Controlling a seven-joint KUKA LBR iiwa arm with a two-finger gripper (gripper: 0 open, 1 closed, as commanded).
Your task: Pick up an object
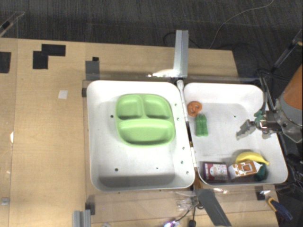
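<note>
Camera view: grey arm reaches from right, its gripper (246, 129) spread and holding nothing above the right white bin (222, 92); the yellow curved banana (251, 157) lies near, below it.

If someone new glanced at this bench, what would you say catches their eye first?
Probably the green divided plate, bright against the left bin. Next the right bin: a banana and a dark carton along its near edge, an orange object and a green block by the divider. The gripper hangs over that bin's right half.
</note>
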